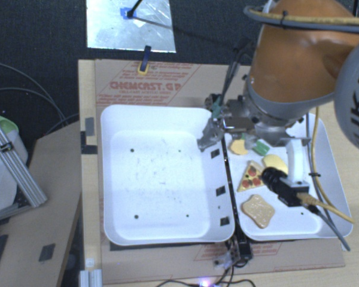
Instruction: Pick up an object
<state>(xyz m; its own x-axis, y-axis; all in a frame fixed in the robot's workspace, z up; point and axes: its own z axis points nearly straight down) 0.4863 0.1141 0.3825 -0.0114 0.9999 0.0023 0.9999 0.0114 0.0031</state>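
Observation:
The grey and orange arm [299,52] reaches in from the right and covers the far half of the right bin [332,160]. My gripper [212,133] hangs low at the far end of the divider between the two bins. Toy foods lie in the right bin below the arm: a pizza slice [250,177], a slice of toast [258,210], a yellow piece [276,162], a green piece [262,147] and a small pale yellow piece [238,149]. I see nothing between the gripper's tips. The arm hides the rest of that bin.
The left bin [113,118] lies beside the right one on a cardboard sheet [149,82]. A black connector with a yellow cable [284,190] hangs over the right bin. A metal frame [15,166] stands at the left edge.

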